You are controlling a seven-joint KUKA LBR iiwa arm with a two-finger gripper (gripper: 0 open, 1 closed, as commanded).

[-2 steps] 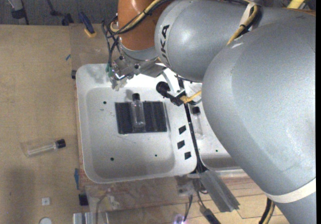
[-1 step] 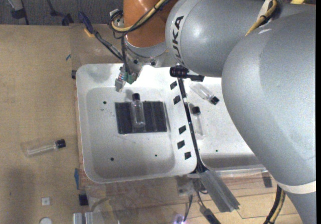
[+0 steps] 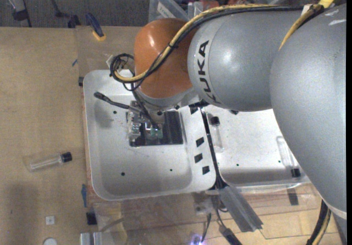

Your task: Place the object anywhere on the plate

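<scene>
No plate or task object can be made out among what is seen. The gripper (image 3: 144, 128) is lowered into the shallow white left bin (image 3: 110, 183), near its middle; its state cannot be told. Bare bin floor is seen in front of it. The white right bin (image 3: 247, 150) lies alongside. A clear plastic vial with a black cap (image 3: 48, 160) lies on the tan bench (image 3: 38, 84).

High fixed camera, slanting down, close over 2 bins (image 3: 137, 183)
</scene>
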